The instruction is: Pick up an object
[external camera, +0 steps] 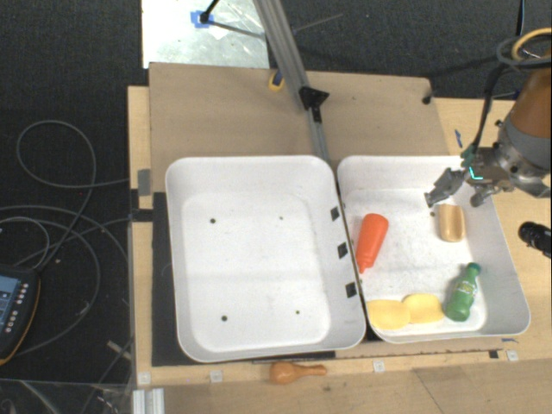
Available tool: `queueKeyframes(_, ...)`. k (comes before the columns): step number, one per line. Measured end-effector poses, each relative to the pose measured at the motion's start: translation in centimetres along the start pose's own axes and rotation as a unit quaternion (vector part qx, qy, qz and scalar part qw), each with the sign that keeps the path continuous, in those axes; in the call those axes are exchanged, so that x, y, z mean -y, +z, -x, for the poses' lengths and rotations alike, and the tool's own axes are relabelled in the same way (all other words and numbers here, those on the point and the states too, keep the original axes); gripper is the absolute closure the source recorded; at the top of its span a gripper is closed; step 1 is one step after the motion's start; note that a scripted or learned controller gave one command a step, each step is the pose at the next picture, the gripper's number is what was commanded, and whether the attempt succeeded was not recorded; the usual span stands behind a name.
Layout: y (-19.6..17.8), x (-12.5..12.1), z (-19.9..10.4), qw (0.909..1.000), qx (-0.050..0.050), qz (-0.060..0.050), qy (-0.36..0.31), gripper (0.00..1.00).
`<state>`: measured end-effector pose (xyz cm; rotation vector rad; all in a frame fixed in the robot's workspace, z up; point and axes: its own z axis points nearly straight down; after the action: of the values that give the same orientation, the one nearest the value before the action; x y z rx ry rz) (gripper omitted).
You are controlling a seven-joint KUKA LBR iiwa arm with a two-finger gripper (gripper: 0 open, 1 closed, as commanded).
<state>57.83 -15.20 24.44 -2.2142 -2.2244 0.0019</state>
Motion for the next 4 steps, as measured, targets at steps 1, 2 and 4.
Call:
queueKeyframes(1,-0.2,-0.1,0.0,1.0,0.001,0.002,0.0,0.0)
queueKeyframes(2,5.9,-0.6,0.2,1.0,0.0,0.0,0.002,0.0)
queueKeyframes(4,15.6,-0.7,1.1,1.0,0.0,0.0,0.002,0.0)
